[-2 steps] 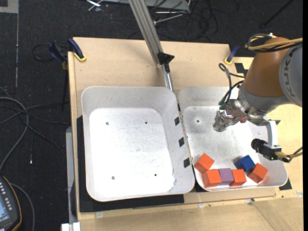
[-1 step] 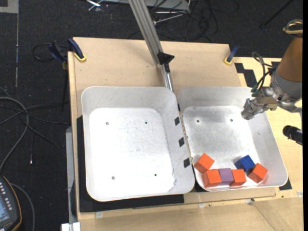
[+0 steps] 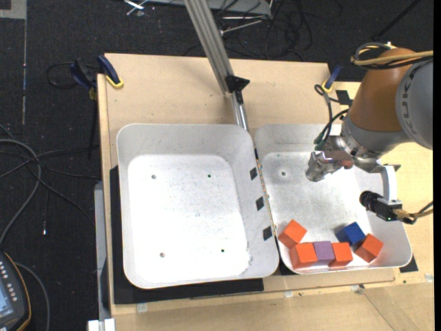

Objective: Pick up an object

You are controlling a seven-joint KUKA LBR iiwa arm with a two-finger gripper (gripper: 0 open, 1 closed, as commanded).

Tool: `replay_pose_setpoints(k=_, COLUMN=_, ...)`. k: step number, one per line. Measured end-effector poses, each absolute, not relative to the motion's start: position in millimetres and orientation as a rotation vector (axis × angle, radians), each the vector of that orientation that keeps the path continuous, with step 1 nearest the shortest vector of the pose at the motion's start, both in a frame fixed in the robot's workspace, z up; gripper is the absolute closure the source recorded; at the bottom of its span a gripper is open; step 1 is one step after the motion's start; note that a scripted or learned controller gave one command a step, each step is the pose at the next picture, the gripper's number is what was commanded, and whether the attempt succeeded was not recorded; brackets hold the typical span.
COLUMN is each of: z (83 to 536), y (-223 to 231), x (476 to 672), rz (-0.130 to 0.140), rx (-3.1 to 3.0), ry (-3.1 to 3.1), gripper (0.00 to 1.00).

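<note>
Desk of pale wood, carrying two shallow white bins side by side. Left bin: beyond the shared divider from the right bin. Right bin: the landmark for all places below. Arm, grey with an orange band, enters over the right bin's far right corner and bends down toward the bin's far half, wrist tilted leftward. Tool hangs over the right bin's far half, well apart from the blocks; whether it is apart or together cannot be told. Blocks lie clustered along the right bin's near wall: an orange block at the left, a second orange block nearer the wall, a purple block beside it, a third orange block, a blue block and a fourth orange block at the right.
</note>
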State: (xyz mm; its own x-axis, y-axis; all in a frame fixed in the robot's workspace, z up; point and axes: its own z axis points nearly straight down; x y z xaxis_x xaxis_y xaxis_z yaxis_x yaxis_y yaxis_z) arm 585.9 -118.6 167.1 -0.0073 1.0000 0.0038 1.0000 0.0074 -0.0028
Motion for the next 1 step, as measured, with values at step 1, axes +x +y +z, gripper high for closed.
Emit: replay_pose_setpoints(k=1, z=142.1, y=-140.2, x=632.7, rz=-0.002, rx=-2.220, ry=-2.228, gripper=1.00)
